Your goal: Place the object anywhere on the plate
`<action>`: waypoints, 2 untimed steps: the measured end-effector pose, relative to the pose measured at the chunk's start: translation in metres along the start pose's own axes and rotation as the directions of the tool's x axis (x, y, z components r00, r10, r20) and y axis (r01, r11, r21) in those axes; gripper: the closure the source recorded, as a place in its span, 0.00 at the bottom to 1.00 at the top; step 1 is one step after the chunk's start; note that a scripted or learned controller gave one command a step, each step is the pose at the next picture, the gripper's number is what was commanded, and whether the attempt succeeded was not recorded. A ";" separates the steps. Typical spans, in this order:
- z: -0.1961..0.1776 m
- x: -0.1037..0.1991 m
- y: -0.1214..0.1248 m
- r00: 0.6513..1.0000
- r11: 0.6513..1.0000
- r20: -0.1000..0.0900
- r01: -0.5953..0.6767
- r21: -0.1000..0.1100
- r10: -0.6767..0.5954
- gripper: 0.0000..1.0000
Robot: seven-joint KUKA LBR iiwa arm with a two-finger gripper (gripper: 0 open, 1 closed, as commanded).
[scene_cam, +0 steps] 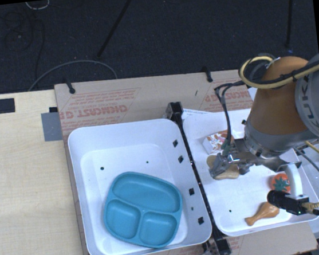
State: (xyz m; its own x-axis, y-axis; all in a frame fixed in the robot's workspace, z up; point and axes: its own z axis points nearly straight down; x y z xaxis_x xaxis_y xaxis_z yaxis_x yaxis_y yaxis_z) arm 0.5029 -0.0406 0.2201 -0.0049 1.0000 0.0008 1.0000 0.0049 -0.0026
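Smooth matt blue plastic divided plate (142,209), glossy white plastic bins (123,137), printed brown cardboard sheet (122,102), pale wood-grain bench (22,187), dark rough carpet (136,29)

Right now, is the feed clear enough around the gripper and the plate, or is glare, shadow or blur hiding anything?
Camera view: the blue plate is evenly lit and sharp, its three compartments plain. The white bins are bright, not washed out. Around the gripper the picture is soft and shaded by the arm, so the tan object there blurs into it. The drumstick-shaped toy reads clearly.
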 end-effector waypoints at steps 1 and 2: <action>-0.011 0.046 0.017 1.000 1.000 0.000 -0.002 0.000 0.002 1.00; -0.014 0.087 0.030 1.000 1.000 0.000 -0.002 0.001 0.002 1.00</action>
State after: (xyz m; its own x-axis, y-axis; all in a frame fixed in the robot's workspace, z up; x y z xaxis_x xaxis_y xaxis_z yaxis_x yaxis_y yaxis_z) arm 0.5326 0.0468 0.2344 -0.0027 1.0000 0.0006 1.0000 0.0027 -0.0033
